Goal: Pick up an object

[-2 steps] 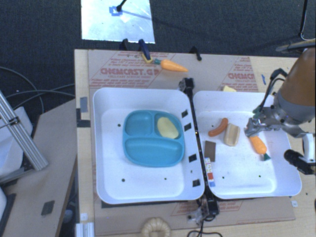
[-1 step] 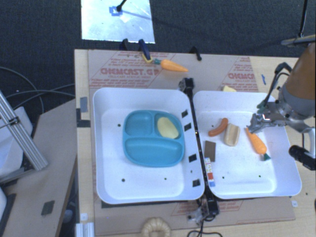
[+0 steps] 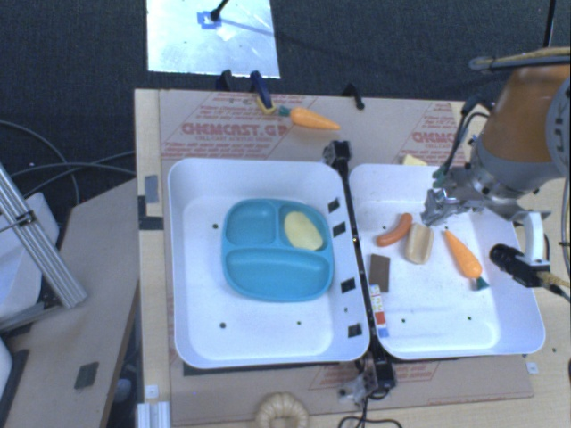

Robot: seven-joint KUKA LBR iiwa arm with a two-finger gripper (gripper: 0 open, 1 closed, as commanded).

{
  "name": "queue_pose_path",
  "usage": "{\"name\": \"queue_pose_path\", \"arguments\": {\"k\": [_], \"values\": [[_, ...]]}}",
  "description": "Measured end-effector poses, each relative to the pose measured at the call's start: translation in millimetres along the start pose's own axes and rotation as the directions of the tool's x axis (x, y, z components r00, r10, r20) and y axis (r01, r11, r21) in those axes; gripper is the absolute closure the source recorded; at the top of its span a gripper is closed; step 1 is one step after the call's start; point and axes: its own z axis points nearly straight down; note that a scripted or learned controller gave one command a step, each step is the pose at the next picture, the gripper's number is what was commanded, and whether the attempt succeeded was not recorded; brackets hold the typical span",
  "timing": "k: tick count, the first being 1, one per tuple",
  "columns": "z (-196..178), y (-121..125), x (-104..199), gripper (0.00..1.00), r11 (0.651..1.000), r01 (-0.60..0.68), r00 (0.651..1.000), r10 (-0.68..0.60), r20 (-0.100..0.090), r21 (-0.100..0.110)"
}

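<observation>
Watching the jaws (image 3: 435, 205) hang over the right bin (image 3: 513, 333), just above and right of the beige block (image 3: 418, 243), which I take as my landmark. From this slanted view I cannot tell whether they stand apart or together; the metal tips blur into the wrist housing. Nothing sits between them that I can see.

Touching the block's left side lies the orange sausage (image 3: 393, 230). To its right, near but apart, the toy carrot (image 3: 464, 255). Below-left, the small brown block (image 3: 379, 271).

Risks, as I judge them: sausage and beige block lie so close that a descent here may land a tip on both, pushing one aside or pinching neither cleanly. The sausage is round and could roll away. A poor angle may scrape the bin floor.

Well left of the block, the left bin (image 3: 201, 328) holds a blue divided plate (image 3: 268, 270) with a yellow piece (image 3: 303, 231). A second carrot (image 3: 308, 118) rests on the table (image 3: 223, 127) beyond.
</observation>
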Motion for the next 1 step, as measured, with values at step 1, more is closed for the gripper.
{"name": "queue_pose_path", "arguments": {"k": [1], "values": [[-12.4, 25.0, 45.2, 1.00, 1.000, 0.001, 1.000, -0.001, -0.001, -0.002]]}}
